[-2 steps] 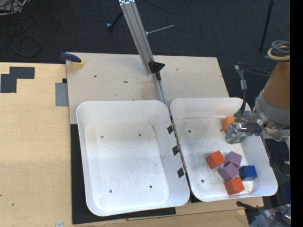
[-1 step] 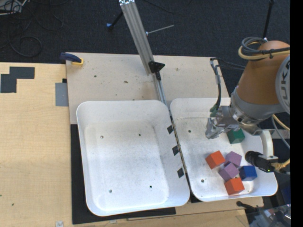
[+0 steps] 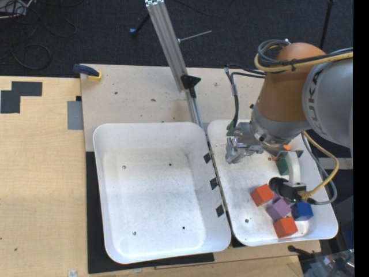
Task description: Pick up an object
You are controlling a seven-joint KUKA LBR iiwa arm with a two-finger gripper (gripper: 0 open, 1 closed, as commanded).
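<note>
Four small blocks are lying bunched toward the lower right corner of the right bin (image 3: 239,203): an orange block (image 3: 262,195), a purple block (image 3: 279,208), a blue block (image 3: 302,210) and a red-orange block (image 3: 285,227). The purple one is sitting in the middle, touching or nearly touching its neighbours. The orange one is lying at the cluster's left edge, with bare floor on its open side. A green piece (image 3: 282,166) is lying farther up the bin, partly covered by the robot's hardware.

The gripper (image 3: 235,153) is hanging over the upper left part of the same bin, just beside the rim it shares with the left bin (image 3: 150,189). It is over bare floor, well apart from the cluster. The wrist is bending over the bin so the tool is pointing downward, which suits a grasp from above. Whether the gripper is wide or narrow cannot be told from this angle. Every block counted is resting on the bin floor, so I am judging it to be carrying nothing.

Judging the pick as not yet begun. The orange block is looking like the easiest target. The corner blocks are crowding each other and the wall, leaving little room to close around one.
</note>
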